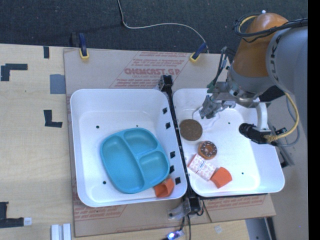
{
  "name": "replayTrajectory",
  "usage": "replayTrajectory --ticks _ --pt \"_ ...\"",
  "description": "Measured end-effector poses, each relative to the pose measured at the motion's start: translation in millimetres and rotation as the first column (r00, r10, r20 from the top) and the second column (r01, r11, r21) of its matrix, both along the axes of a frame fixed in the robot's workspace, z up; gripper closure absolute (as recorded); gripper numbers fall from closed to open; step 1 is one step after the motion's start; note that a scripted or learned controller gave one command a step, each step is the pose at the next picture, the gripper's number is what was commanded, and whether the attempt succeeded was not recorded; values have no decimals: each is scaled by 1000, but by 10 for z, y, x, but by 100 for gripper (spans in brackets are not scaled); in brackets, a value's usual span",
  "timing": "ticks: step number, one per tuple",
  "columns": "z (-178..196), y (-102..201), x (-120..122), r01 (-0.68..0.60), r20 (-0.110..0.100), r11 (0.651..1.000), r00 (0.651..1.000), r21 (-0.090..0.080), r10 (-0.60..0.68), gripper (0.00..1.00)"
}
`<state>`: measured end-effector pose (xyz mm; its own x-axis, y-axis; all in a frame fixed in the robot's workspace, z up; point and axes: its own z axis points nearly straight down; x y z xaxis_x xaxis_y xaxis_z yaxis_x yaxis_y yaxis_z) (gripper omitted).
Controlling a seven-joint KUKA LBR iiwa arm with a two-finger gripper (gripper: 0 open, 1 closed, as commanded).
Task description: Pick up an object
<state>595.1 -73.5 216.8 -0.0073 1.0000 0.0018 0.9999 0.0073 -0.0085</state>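
Overhead slanted view of a tabletop (30, 149) carrying two shallow white bins side by side on a sheet of cardboard (145, 71). The left bin (82, 104) holds a blue divided plate (134, 159) with three compartments, lying flat, and a small orange cup (164, 188) tipped on its side near the bin's front right corner, just beside the plate's edge. The right bin (265, 179) holds four things: a round brown disc (191, 129) near the divider, a small donut (207, 149) with sprinkles just below and to the right of the disc, a red-and-white patterned packet (200, 167) lying flat below the donut, and an orange block (221, 177) touching the packet's right corner. The grey arm (287, 49), with its orange band (257, 39), reaches in from the right; its end effector (207, 110) hangs over the rear part of the right bin, pointing down and to the left. Whether it stands wide or narrow cannot be told at this angle, and nothing is seen between its tips. The brown disc lies nearest, just below and to the left of the end effector; the donut, packet and block lie farther toward the front. A black cable (150, 24) runs across the dark floor behind the cardboard
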Motion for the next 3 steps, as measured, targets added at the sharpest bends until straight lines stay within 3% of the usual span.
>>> replayTrajectory --ticks 2,3 --pt "-146 1062 -12 0 0 1000 1000 -1 0 100" --pt "-116 1666 171 -1 2 1000 1000 -1 1 100"
